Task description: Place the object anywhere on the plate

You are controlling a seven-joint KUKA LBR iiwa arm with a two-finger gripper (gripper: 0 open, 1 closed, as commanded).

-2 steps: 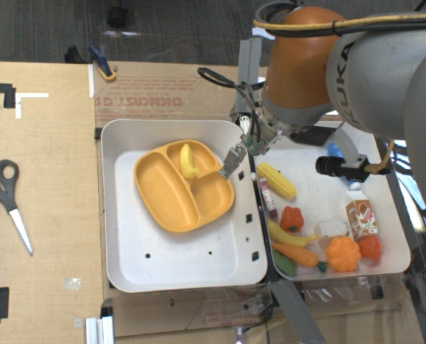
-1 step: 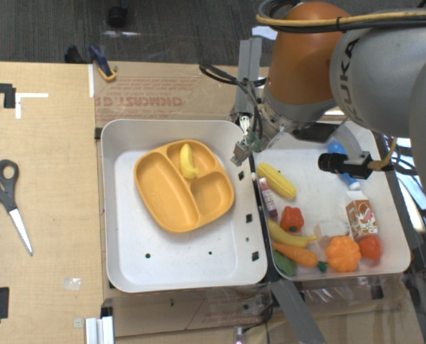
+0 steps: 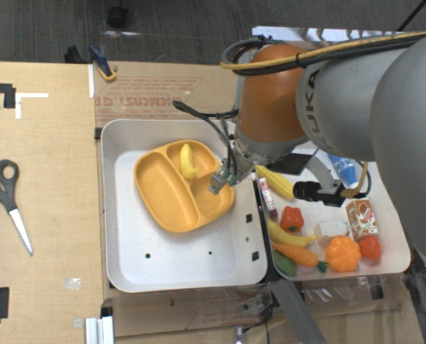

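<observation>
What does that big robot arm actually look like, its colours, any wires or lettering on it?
The arm is a thick, rounded grey tube with a glossy orange band above the wrist. Dark letters run down the grey shell beside the band. A yellow-and-black cable arcs along the top, and thinner dark wires trail down the wrist. At the tip sits a small grey metal pincer.

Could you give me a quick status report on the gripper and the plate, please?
Gripper over plate's right edge, finger state unclear. Yellow banana lying in an upper compartment of the orange plate. Nothing blocking the plate.
</observation>
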